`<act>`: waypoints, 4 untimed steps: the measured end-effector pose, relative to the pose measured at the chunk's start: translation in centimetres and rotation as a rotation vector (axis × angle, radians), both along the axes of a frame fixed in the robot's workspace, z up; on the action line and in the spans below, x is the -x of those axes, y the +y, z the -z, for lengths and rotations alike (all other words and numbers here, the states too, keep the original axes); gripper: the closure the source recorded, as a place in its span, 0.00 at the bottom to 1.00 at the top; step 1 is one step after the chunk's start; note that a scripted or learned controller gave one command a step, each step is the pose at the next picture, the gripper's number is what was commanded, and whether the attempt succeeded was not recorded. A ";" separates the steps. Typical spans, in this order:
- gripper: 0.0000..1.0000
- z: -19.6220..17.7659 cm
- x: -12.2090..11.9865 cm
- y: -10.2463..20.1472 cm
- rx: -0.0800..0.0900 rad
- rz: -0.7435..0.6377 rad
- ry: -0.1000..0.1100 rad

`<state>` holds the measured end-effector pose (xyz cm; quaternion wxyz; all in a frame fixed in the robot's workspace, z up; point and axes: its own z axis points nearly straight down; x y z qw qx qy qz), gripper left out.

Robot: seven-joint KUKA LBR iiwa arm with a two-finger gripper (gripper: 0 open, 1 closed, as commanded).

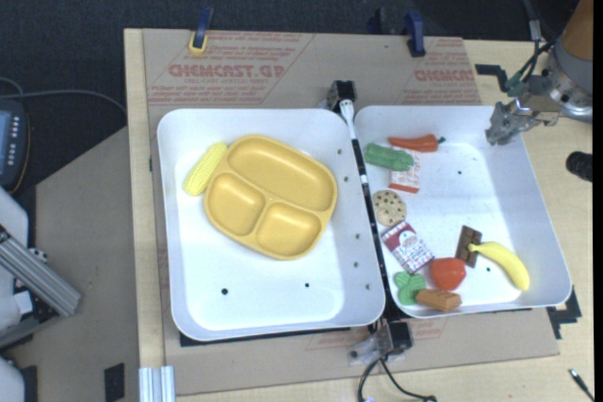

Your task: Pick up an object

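Robot lab, clamped bench (283, 61), toy-food bins (188, 231)

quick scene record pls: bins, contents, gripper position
left bin: yellow divided plate, corn cob touching the plate's left edge
right bin: red chili, green packet, cookie, red-and-white packet, tomato, banana, brown block, green piece, sausage
clustering: most items along the right bin's left and near sides
gripper: above the right bin's far right corner, away from the items
holding: nothing seen between the jaws
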<state>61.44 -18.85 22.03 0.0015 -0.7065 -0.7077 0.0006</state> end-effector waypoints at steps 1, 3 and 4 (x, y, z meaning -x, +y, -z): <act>1.00 -1.2 3.8 3.6 -0.001 0.000 0.000; 1.00 -0.9 9.5 11.2 -0.002 -0.002 0.001; 1.00 -1.4 11.3 12.0 -0.001 0.000 0.000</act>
